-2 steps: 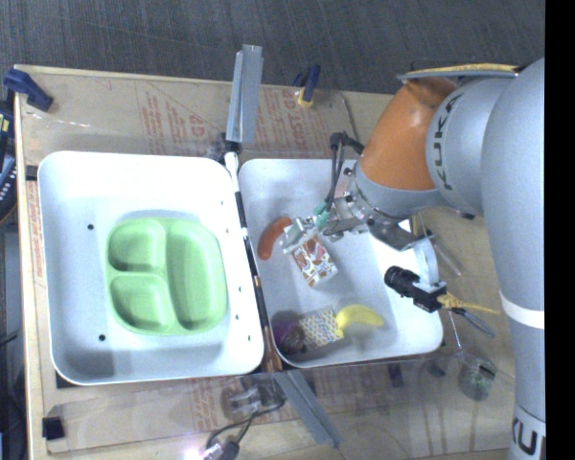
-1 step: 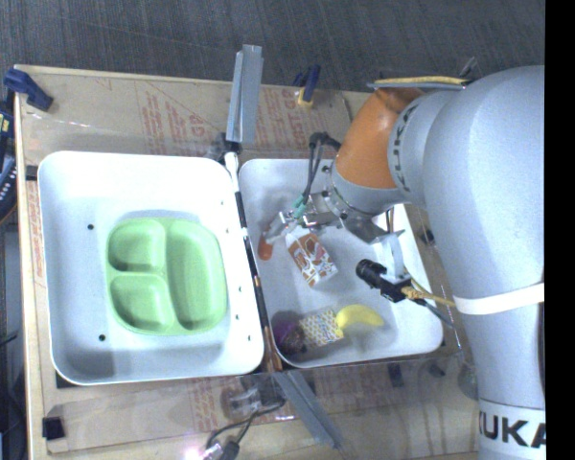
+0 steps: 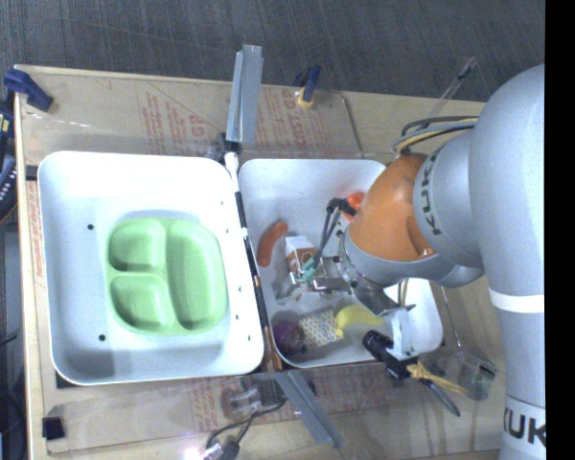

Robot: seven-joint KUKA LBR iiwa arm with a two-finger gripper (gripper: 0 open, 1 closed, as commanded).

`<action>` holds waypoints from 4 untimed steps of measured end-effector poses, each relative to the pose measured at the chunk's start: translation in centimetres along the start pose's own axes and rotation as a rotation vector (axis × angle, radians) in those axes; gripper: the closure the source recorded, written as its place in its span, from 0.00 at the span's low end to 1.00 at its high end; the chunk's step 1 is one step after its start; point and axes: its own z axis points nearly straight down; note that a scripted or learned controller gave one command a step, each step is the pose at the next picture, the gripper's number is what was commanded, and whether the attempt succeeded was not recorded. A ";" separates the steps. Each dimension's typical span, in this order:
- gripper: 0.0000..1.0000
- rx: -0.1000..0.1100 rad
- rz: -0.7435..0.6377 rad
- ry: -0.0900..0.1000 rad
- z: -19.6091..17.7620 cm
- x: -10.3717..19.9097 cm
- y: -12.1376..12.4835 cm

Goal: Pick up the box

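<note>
Box point(image 3: 298, 254) sits in right bin point(image 3: 268, 185), near its left wall, beside a sausage point(image 3: 271, 241). Pincer point(image 3: 305, 278) right at box's lower edge; grip state unclear, cannot tell. Green divided tray point(image 3: 166, 274) in left bin point(image 3: 67, 175).

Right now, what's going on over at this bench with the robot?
A grey KUKA arm is reaching into the right bin, its gripper low beside a small box, which it is meant to pick up. The box lies among a hot dog, something purple and a yellow item. Nothing looks lifted yet. The left bin holds a green divided tray.
</note>
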 end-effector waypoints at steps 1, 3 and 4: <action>0.00 -0.003 -0.091 0.000 -0.1 1.3 7.3; 1.00 -0.006 0.047 -0.003 -0.2 -5.1 -0.2; 1.00 -0.005 -0.110 -0.002 -22.5 -5.0 1.3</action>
